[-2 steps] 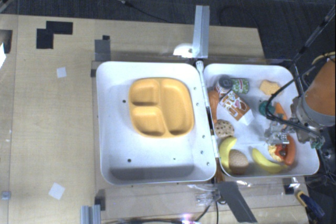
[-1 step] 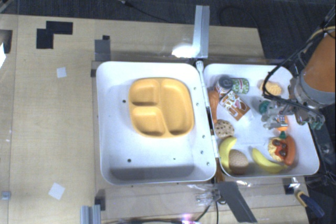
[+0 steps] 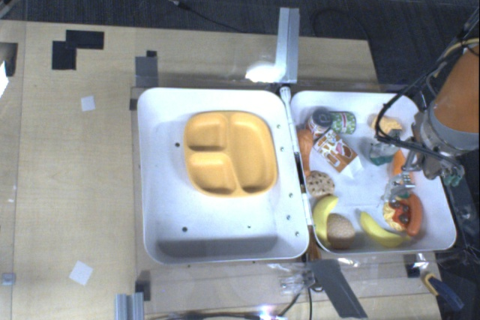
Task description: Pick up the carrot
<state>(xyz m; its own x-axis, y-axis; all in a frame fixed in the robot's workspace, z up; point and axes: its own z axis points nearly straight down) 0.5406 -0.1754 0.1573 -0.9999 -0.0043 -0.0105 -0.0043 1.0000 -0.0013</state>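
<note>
A slim orange piece that looks like the carrot [image 3: 398,160] shows in the right bin [image 3: 447,240], near its right side. My gripper [image 3: 400,174] hangs directly over it, reaching in from the right below the arm's orange band [image 3: 459,97]. The gripper's body and cables cover much of the carrot, so contact cannot be judged. Another long orange-red item [image 3: 304,147] lies along the same bin's left wall.
The right bin also holds a can [image 3: 334,121], a snack packet [image 3: 336,153], a cookie [image 3: 320,182], two bananas [image 3: 324,212] [image 3: 378,228], a brown bun [image 3: 341,228] and a red-and-yellow toy [image 3: 406,212]. In the left bin [image 3: 161,236] sits a yellow divided plate [image 3: 229,152].
</note>
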